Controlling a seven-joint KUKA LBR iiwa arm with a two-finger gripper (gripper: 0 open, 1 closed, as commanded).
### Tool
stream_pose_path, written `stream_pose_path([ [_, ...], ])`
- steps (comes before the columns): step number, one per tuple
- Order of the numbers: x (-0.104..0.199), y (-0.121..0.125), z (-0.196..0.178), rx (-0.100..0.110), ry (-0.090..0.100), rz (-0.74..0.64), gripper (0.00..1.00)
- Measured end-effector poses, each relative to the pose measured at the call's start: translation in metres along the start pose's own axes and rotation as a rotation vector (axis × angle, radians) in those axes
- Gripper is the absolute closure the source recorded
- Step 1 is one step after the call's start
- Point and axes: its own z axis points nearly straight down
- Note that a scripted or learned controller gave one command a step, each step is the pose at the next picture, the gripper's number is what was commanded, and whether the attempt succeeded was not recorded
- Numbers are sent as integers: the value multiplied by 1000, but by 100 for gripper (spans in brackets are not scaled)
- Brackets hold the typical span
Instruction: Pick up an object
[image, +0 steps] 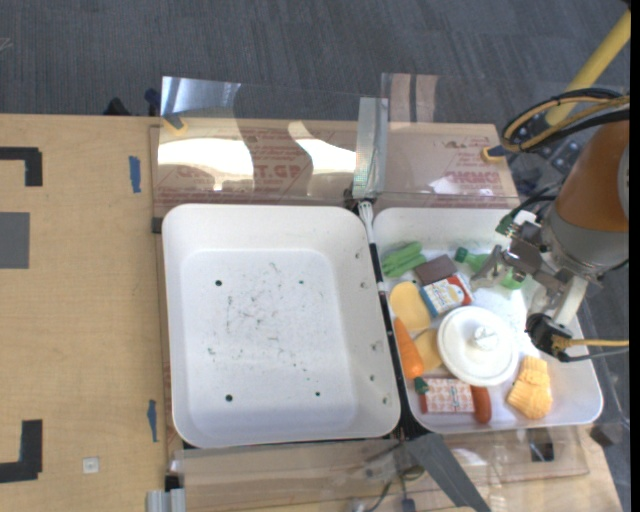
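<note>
The arm (590, 200) hangs over the right bin (590, 400), where the toys crowd; whether its gripper (505, 262) holds anything, I cannot tell.

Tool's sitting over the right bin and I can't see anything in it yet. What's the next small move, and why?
Probably lower the tool straight down onto the clutter beneath it. It sits at the far right of the right bin, where all the objects lie: green piece, brown block, white round lid, orange carrot. Nothing visible between its fingers, so no pick yet.
</note>
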Motion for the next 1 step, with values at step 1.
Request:
stream_pose_path([
  [1,-19,24,-59,-1,-4,145,0],
])
